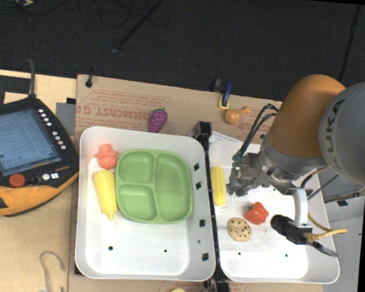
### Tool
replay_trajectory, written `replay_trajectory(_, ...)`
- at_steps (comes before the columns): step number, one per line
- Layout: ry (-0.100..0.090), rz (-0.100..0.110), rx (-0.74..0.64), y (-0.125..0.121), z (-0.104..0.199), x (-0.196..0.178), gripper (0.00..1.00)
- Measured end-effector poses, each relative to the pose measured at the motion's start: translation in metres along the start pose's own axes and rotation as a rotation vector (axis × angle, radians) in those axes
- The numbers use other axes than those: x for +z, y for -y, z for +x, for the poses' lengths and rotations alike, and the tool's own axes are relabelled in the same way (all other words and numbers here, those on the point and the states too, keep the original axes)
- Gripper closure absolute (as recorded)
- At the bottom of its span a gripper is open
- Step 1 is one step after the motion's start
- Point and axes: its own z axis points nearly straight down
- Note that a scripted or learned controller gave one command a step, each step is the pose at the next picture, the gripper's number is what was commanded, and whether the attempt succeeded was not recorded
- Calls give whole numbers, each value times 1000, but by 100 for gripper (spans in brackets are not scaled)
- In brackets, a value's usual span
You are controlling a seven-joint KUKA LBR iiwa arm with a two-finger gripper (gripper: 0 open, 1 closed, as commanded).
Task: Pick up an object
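The pincer (pixel 238 185) hangs low over the right white bin (pixel 325 268), beside the yellow corn cob (pixel 218 185), apparently lining up a grasp; its opening I cannot tell. The red toy pepper (pixel 257 213) and round tan cookie (pixel 239 229) lie nearer, untouched.

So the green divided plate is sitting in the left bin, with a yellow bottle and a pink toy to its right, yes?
Not quite. The camera view shows the green divided plate in the left bin, but the yellow bottle and the pink toy lie to its left, not its right. The rest stands.
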Motion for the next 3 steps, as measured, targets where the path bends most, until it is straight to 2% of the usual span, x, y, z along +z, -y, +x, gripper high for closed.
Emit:
replay_trajectory(2,0,0,-1,48,97,0,100)
replay_trajectory(3,0,-2,-1,78,134,-24,100)
